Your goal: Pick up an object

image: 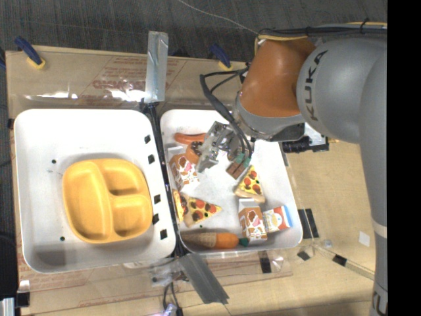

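The right bin [283, 170] holds several toy foods. A red sausage [187, 137] lies at its back and a small orange piece [192, 153] just below it. There are also a printed carton [184, 172], a brown block [235, 170], two pizza slices [197, 209] [250, 185], two more cartons [251, 221] [279, 217] and a carrot [217, 241] along the front wall. My gripper [205, 158] hangs low over the back left part of this bin, right beside the orange piece and above the printed carton. I see nothing clearly held in it.
A yellow divided tray [105, 199] lies in the left bin [39, 130]. The divider wall between the bins runs close to the left of the gripper. The grey arm with its orange band [276, 78] covers the right bin's back right corner.
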`<state>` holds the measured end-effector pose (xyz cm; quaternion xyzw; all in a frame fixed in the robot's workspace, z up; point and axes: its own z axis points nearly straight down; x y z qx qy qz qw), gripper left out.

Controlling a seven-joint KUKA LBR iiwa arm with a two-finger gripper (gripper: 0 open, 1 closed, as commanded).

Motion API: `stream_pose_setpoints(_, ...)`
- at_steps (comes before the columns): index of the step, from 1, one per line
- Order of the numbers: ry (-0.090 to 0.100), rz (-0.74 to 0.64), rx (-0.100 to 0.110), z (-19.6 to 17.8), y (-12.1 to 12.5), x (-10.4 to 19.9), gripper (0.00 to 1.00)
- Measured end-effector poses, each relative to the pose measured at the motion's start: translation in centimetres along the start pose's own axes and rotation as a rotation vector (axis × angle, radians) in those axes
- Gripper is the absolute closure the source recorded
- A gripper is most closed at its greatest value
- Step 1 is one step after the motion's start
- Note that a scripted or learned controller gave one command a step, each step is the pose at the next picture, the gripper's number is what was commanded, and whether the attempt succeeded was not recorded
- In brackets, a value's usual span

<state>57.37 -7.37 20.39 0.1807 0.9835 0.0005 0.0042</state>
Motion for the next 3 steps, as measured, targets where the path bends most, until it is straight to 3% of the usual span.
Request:
stream_pose_setpoints(1, -0.002, 0.007, 0.002, -10.3, -1.2, -6.6, 1.00)
stream_pose_setpoints(2, 0.013, -0.093, 0.004, -2.3, -2.3, -7.1, 1.00)
stream_pose_setpoints(3, 0.011, 0.154, 0.004, 1.3, 3.7, -6.8, 1.00)
